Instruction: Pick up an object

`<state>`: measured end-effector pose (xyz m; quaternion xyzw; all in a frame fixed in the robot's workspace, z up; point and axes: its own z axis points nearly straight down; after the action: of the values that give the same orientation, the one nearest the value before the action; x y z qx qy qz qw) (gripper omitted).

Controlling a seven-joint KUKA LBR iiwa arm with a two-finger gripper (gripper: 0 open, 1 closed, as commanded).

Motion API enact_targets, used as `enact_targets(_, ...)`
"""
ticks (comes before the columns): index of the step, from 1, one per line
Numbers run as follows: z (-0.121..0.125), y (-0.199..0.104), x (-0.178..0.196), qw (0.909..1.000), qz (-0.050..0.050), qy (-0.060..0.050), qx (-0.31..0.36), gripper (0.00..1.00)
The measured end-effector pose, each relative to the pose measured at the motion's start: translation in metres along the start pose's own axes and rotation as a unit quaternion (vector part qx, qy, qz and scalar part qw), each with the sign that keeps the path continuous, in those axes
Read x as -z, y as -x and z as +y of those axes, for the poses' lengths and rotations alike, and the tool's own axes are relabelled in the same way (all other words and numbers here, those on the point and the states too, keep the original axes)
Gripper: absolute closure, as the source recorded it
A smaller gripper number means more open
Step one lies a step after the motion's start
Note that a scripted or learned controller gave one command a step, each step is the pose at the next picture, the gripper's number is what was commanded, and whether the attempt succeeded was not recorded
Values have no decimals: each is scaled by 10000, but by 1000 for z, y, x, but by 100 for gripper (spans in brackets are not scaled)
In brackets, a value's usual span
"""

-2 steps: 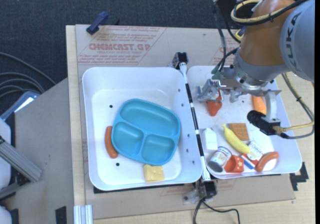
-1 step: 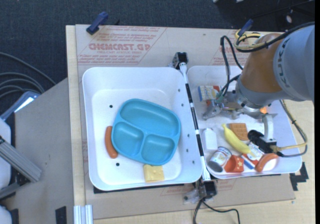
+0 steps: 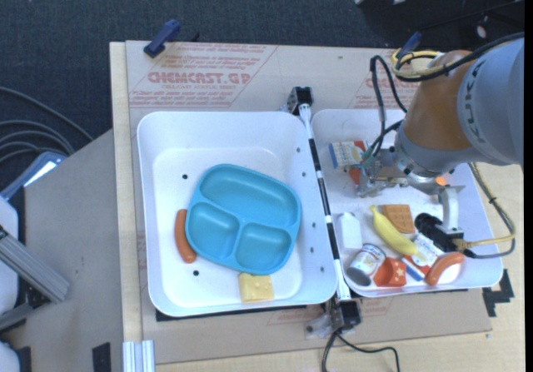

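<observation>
Two white bins (image 3: 158,195); claw (image 3: 371,183) (grip unreadable) near banana (image 3: 391,233).

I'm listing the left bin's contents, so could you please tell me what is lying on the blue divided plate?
The blue divided plate shows three bare compartments. A hot dog and cheese wedge lie beside it. Whatever is underneath is covered.

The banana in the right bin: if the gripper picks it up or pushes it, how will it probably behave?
The banana looks like smooth toy plastic, so probably stiff, light and somewhat slippery. Its curved shape may let it pivot or rock when pushed. It lies crowded against the cracker and the can, so a push would likely shift those too.
</observation>
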<state>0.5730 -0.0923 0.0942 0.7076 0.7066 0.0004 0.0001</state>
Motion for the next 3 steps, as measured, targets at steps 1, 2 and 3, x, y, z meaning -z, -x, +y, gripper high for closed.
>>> enact_targets(1, 0, 0, 0, 10000, 0, -1, 0, 0)
enact_targets(2, 0, 0, 10, 10000, 1, 3, -2, 100)
enact_targets(3, 0, 0, 10, 10000, 1, 2, -3, 0)
